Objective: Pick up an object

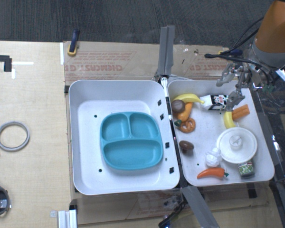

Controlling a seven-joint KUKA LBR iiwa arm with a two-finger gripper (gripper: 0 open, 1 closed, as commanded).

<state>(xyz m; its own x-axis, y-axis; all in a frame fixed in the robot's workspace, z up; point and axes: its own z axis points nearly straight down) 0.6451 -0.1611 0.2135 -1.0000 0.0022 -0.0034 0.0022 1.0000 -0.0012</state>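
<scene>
Start at your nine o'clock: a grey tape ring (12, 135) lies on the surface (33, 99); next, the left bin (80, 127) carries a blue divided plate (131, 140); the right bin (263, 141) holds a yellow banana (189, 98), a pretzel (187, 125), a white lidded bowl (236, 145) and an orange pepper (211, 173); at two o'clock the end effector (235, 99) hangs over a small white packet (214, 101), apparently gripping nothing; its finger spread you cannot tell.

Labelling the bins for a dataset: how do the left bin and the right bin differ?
The left bin bears one blue divided plate; the right bin bears many small toy foods and a white lid. The hand hangs over the right bin, not the left. Both are shallow and white.
</scene>
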